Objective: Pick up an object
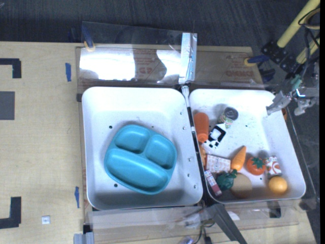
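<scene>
The right bin [254, 123] holds several small objects. An orange cylinder [201, 125] lies by its left wall, with a black-and-white patterned block [217, 135] and a small round can [230, 114] beside it. Toward the front lie a carrot [238, 159], a red-orange tomato-like piece [256, 165], an orange ball [278, 185], a pink-and-white packet [218, 163] and a green item [227, 179]. My gripper [288, 99] hangs over the bin's far right corner, above the rim and apart from all the objects.
The left bin [101, 111] holds a blue divided plate [141, 157]. A clear plastic sheet [137, 60] stands behind the bins. Cables and a yellow rod [299, 19] sit at the upper right, near the arm.
</scene>
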Controlling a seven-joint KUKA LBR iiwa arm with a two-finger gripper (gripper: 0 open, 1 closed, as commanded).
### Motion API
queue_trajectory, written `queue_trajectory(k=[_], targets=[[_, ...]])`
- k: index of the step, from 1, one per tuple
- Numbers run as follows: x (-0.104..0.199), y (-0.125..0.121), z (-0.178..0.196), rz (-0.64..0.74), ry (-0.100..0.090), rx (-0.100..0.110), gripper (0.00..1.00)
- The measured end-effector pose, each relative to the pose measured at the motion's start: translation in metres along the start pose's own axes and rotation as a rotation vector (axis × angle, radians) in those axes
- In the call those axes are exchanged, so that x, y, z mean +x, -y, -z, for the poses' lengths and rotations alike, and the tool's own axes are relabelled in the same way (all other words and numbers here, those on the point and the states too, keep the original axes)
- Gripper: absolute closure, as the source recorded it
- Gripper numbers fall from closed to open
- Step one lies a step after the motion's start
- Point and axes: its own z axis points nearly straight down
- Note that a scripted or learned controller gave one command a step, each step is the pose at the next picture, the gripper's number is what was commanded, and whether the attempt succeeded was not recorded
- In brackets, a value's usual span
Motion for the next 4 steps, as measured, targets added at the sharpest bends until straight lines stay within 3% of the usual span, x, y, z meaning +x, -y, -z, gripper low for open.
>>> queue_trajectory(k=[1, 2, 3, 4], targets=[[0.032, 0.040, -0.138, 0.200, -0.002, 0.005, 0.00], [0.091, 0.090, -0.172, 0.230, 0.009, -0.017, 0.00], [0.093, 0.088, -0.160, 0.228, 0.005, -0.023, 1.00], [0.134, 0.063, -0.068, 0.165, 0.001, -0.006, 1.00]])
